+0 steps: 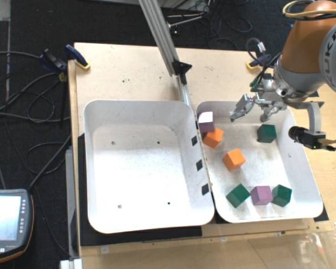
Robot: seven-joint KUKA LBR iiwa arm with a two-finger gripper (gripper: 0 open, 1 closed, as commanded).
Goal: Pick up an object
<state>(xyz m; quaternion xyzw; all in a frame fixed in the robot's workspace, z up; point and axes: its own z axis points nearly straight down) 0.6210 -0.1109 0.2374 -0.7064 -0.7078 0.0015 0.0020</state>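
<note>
The two-finger metal tool [252, 108] hangs over the far end of the right-hand shallow white bin [308, 175], fingers spread and holding nothing. The small dark green cube [266, 133] sits nearest it, standing alone; I'd drop straight down there, fingers straddling its flat sides.

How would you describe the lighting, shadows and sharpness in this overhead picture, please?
In the camera view the light is even and soft: the blocks, such as the orange cube, cast only faint shadows; the left bin reads bright white without harsh glare; the gripper looks slightly soft, and the dark floor beyond the bench keeps little detail.
</note>
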